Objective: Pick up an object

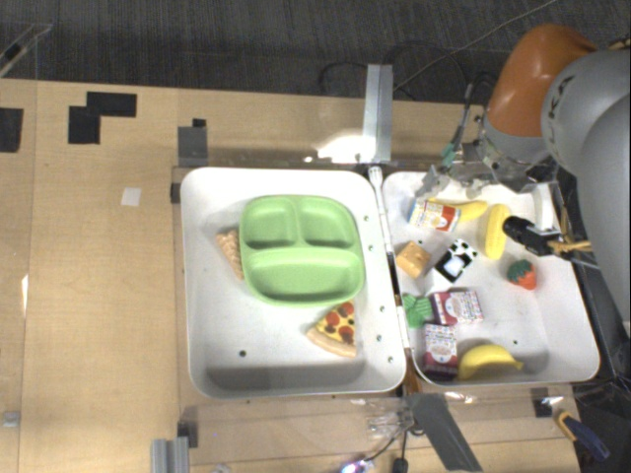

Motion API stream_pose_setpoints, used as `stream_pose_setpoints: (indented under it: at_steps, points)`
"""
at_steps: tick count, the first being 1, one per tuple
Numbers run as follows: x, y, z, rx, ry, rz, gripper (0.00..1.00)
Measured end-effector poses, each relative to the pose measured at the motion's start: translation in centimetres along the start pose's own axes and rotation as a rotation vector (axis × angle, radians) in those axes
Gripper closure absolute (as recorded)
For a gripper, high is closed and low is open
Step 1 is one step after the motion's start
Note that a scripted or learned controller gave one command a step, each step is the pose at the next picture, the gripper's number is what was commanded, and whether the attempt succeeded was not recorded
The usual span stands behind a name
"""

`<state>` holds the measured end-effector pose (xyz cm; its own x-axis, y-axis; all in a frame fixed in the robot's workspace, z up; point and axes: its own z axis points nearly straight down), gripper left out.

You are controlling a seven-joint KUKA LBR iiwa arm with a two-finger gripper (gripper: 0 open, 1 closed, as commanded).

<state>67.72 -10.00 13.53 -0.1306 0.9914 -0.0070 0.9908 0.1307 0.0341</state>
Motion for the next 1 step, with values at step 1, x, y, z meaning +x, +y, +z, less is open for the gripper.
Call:
stream_pose_setpoints:
  at_steps: [1]
  points:
    - [-0.44,-0.56,1.27,-0.015,-0.001,-0.015,0.0]
